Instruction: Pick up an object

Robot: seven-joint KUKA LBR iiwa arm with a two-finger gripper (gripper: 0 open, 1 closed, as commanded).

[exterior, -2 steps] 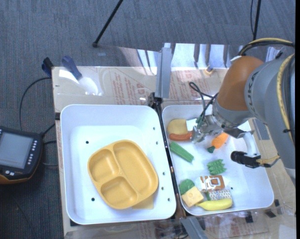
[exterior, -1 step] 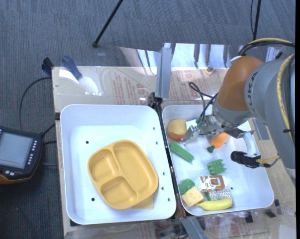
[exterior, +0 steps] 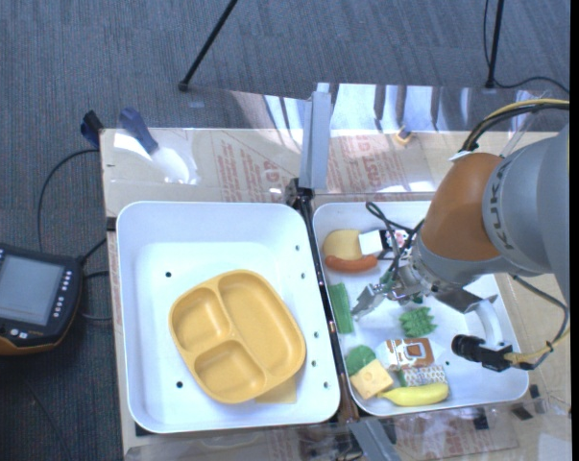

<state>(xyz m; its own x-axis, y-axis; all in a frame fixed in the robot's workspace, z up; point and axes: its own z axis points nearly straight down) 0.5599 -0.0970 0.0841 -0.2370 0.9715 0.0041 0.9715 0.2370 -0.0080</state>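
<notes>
The hand (exterior: 377,294) hangs low in the right bin (exterior: 505,384), its fingers spread apart with nothing between them, just right of a green strip (exterior: 340,307) and left of a spiky green toy (exterior: 417,321). Above it lies a yellow-and-red toy (exterior: 344,248). Nearer the front edge sit a small brown carton (exterior: 409,353), a yellow wedge (exterior: 371,381), a green piece (exterior: 359,359) and a banana (exterior: 415,395). The left bin (exterior: 150,238) holds a yellow divided plate (exterior: 235,334).
</notes>
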